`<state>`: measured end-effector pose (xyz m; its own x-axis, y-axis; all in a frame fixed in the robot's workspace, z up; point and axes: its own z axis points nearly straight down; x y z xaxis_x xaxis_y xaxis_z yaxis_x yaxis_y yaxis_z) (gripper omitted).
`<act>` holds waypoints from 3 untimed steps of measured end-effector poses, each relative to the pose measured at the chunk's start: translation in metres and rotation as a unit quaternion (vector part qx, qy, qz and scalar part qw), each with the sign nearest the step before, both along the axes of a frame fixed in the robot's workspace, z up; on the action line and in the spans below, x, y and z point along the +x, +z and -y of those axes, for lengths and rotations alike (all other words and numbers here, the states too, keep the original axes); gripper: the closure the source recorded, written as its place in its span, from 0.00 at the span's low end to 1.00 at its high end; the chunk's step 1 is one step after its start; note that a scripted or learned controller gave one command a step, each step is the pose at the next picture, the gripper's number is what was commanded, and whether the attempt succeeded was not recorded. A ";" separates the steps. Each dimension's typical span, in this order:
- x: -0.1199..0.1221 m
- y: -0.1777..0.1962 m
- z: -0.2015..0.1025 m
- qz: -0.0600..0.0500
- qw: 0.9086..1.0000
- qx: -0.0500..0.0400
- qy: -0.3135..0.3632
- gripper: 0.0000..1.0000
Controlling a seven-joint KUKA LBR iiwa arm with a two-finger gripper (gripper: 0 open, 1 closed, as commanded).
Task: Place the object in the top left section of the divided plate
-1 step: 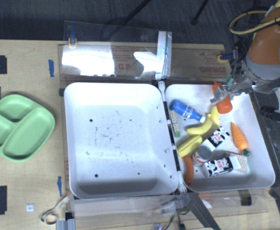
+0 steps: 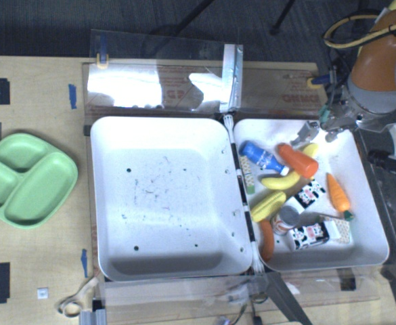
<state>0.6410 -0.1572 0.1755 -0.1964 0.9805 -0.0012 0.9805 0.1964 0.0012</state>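
The green divided plate (image 2: 42, 188) lies on the bench at the far left, outside both bins; its sections hold nothing. My gripper (image 2: 320, 133) hovers over the back edge of the right bin (image 2: 370, 202), its fingers spread and nothing between them. Just below it lie an orange-red sausage-shaped toy (image 2: 298, 160) and a blue bottle (image 2: 260, 156). Further toys in that bin are a yellow banana (image 2: 280, 181), a yellow corn piece (image 2: 269, 205) and an orange carrot (image 2: 338, 191).
The left bin (image 2: 160, 195) sits between the plate and the toys. Two cow-patterned cartons (image 2: 311, 234), a grey cup (image 2: 289, 215) and a red chili (image 2: 267, 239) crowd the right bin's front. A clear plastic panel (image 2: 164, 80) stands behind the left bin.
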 end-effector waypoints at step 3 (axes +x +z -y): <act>-0.153 -0.088 -0.043 0.004 0.976 -0.001 0.218 0.00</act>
